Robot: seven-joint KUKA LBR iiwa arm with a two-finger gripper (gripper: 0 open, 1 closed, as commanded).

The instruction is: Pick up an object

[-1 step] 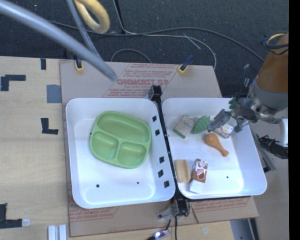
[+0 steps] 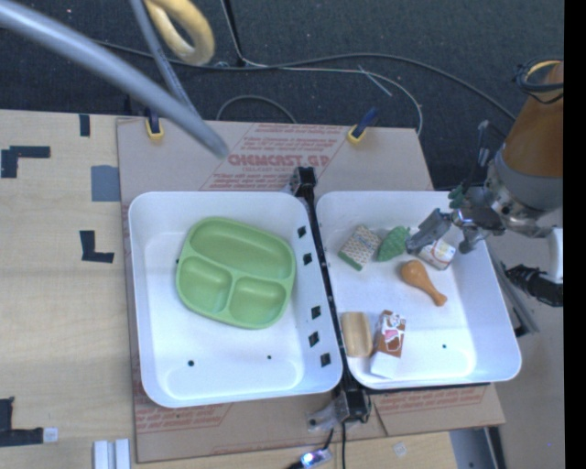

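The right bin [image 2: 476, 357] holds several small objects: a tan waffle-patterned piece [image 2: 360, 245], a green leafy toy [image 2: 395, 243], an orange drumstick [image 2: 422, 279], a tan bread-like block [image 2: 356, 333] and a red and white carton [image 2: 390, 341]. My gripper [image 2: 446, 236] hangs over the bin's upper right part, just above the drumstick. A small white and red object [image 2: 443, 254] lies right at its dark fingers; whether they grip it is unclear.
The left bin [image 2: 156, 366] holds a green divided plate [image 2: 236, 272]. A black divider [image 2: 314, 275] runs between the bins. Cables and a yellow loop [image 2: 180, 26] lie beyond the cardboard base at the back.
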